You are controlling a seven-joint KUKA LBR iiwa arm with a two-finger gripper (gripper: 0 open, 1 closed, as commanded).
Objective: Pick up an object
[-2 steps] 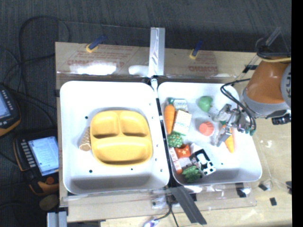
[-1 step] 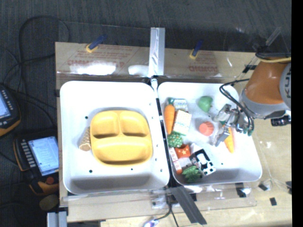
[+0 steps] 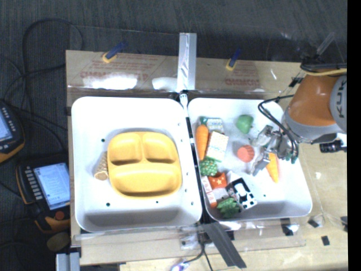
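- Gripper (image 3: 266,158) sits low in the right bin (image 3: 293,208), near its right wall, at the end of the grey arm with the orange band (image 3: 316,103); whether it is released or clenched cannot be told from this angle.
- Small orange carrot (image 3: 274,168) lies just beside the gripper, toward the right wall, long axis running roughly front to back. Contact with it cannot be confirmed.
- Judgement: the carrot looks like a light, rigid plastic toy, smooth and tapered, so likely to slip out along its length. Best hold is across the thicker middle, squeezing the short axis.
- Red round piece (image 3: 245,153) lies just left of the gripper; the green round piece (image 3: 244,123) sits nearer the back wall. Both look light and prone to roll.
- Larger carrot (image 3: 201,141) and white box (image 3: 217,145) lie crowded against the left wall.
- Left bin (image 3: 84,208) carries a yellow divided tray (image 3: 144,162).
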